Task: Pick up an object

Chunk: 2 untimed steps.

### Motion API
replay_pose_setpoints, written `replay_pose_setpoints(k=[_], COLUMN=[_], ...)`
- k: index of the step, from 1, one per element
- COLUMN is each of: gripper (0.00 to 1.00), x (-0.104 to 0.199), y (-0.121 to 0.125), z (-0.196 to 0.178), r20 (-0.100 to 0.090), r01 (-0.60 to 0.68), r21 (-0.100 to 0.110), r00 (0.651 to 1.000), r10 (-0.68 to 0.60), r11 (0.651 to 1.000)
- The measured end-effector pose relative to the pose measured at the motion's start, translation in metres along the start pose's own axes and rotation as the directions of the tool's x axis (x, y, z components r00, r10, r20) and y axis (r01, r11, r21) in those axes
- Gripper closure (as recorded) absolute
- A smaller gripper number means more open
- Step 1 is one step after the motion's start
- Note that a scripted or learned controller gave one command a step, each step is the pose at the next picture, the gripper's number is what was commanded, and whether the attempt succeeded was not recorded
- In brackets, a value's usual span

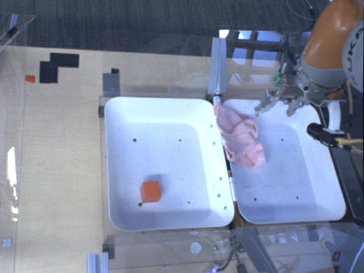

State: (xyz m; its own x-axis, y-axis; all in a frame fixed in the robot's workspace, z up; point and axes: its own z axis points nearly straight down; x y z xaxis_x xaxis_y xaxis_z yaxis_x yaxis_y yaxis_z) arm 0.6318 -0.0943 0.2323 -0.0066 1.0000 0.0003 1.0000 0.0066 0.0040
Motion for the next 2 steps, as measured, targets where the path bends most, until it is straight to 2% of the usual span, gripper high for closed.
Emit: replay_pose_setpoints(k=[1,2], gripper=[0.00,0.00], x=[-0.012,-0.031], y=[0.014,-0.039], z=[0.132,0.137], r20=[0.002,0.009], r01=[0.083,0.291], r21=[-0.010,-0.019], r00=[0.997,0.957], r10=[-0.083,-0.291], r11=[0.996,0.957])
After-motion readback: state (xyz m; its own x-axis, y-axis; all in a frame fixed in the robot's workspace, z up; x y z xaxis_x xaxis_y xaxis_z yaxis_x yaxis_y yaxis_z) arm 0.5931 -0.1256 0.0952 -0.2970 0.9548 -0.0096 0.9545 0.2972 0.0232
